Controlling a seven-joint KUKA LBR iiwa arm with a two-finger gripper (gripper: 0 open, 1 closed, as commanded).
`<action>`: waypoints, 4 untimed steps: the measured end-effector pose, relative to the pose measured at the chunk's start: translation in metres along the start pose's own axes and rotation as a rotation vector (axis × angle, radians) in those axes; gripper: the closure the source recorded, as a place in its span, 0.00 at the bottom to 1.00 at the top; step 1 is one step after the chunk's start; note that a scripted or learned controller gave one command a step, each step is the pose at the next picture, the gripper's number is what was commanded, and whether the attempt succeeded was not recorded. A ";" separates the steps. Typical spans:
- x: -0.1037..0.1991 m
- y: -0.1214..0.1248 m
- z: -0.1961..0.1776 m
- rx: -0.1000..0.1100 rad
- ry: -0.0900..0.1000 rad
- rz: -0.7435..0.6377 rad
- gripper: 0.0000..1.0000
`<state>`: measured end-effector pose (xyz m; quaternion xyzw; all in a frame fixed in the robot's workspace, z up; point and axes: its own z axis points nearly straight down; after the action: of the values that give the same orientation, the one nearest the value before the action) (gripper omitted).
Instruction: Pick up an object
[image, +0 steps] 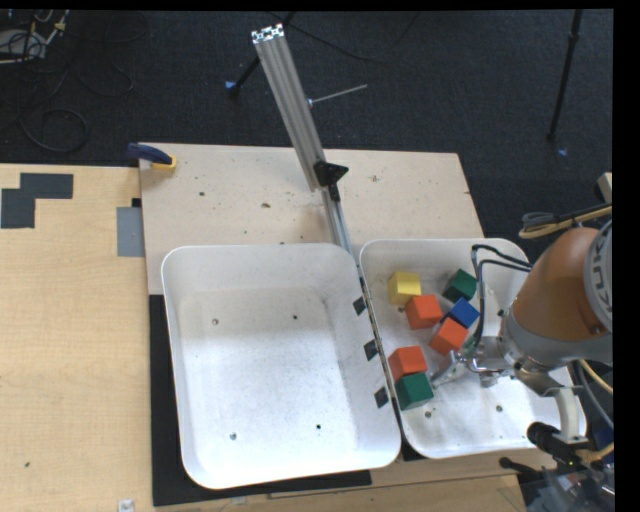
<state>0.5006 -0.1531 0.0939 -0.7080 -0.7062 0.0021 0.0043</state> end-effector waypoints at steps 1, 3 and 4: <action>-0.002 0.000 -0.013 -0.004 -0.001 0.007 1.00; -0.006 0.008 -0.104 -0.011 -0.004 -0.004 1.00; -0.007 0.008 -0.113 -0.009 -0.003 -0.005 1.00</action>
<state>0.5099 -0.1602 0.2063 -0.7061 -0.7081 0.0001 0.0003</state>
